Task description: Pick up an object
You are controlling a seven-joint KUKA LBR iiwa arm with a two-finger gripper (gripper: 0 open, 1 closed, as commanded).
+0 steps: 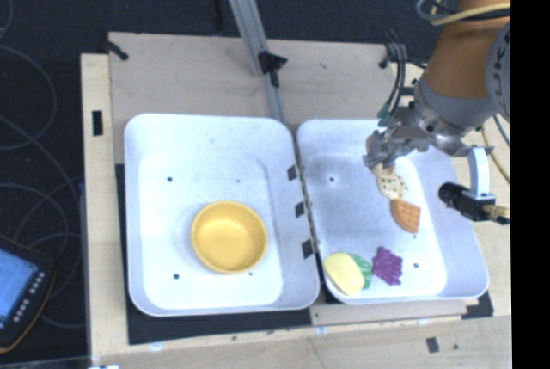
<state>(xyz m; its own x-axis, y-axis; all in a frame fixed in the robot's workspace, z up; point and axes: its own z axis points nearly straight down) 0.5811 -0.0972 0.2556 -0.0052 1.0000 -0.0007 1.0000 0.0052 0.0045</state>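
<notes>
The gripper is seen from above, its body covering its fingertips. The top of a speckled cracker-like piece is hidden beneath it; contact cannot be judged. The arm is cut off by the upper right of the view. A yellow-and-green item at the right bin's near edge is too small to identify, possibly a toy food. A handheld screen is cropped at the left edge.

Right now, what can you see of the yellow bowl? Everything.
The yellow bowl is round, shallow and plain, plastic by the look, with a smooth inside holding nothing. It stands upright, mouth up, on the floor of the left bin, toward that bin's near right part. Only the bin floor touches it; the gripper is over the other bin.
</notes>
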